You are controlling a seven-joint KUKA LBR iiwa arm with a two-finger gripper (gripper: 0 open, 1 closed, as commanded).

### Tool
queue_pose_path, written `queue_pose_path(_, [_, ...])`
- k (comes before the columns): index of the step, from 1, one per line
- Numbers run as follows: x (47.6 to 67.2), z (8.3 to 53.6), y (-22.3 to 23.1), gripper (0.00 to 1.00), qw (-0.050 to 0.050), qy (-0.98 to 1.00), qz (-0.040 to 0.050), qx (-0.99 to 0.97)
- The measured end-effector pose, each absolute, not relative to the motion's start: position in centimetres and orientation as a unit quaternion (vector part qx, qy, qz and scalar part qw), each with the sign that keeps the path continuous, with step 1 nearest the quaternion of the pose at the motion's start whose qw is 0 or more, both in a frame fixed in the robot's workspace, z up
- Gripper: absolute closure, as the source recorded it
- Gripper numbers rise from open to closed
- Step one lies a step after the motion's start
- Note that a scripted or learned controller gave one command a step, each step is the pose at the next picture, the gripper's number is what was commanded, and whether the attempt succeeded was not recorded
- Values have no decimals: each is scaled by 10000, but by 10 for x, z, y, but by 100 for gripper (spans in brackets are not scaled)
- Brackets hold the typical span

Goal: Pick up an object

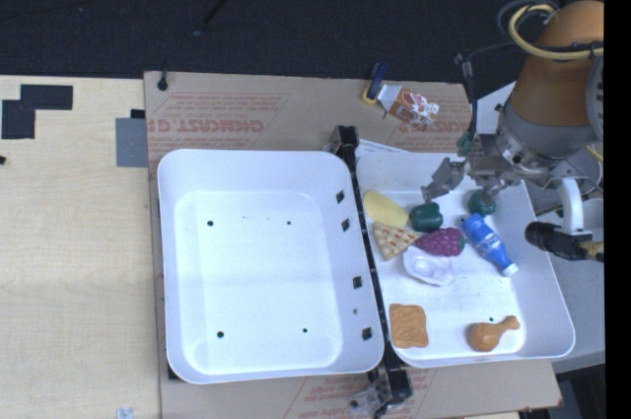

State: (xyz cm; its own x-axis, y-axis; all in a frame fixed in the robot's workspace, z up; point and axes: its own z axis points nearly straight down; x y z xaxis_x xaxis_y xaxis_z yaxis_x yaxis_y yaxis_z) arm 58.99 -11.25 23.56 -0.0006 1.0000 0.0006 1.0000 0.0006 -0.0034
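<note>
My gripper (461, 191) hangs over the back of the right bin (552, 309), open, with nothing between its fingers. One finger (441, 178) points down-left toward a dark green toy (426, 216). A small teal piece (481, 202) sits at the other finger's tip; I cannot tell whether they touch. In front of the gripper lie a yellow lemon-like toy (384, 208), a waffle piece (394, 239), purple grapes (442, 242), a white object (428, 267) and a blue bottle (489, 244). A brown toast (408, 325) and a drumstick (491, 333) lie near the bin's front.
The left bin (177, 240) stands beside the right one, with a black divider (361, 249) between them. A small packet (409, 106) and a blue-yellow item (375, 84) lie on the cardboard behind the bins. The arm's orange band (557, 62) rises at the right.
</note>
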Motion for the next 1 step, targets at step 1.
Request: queue_pose_path(1, [629, 139, -99, 0, 47, -7075, 30, -7066])
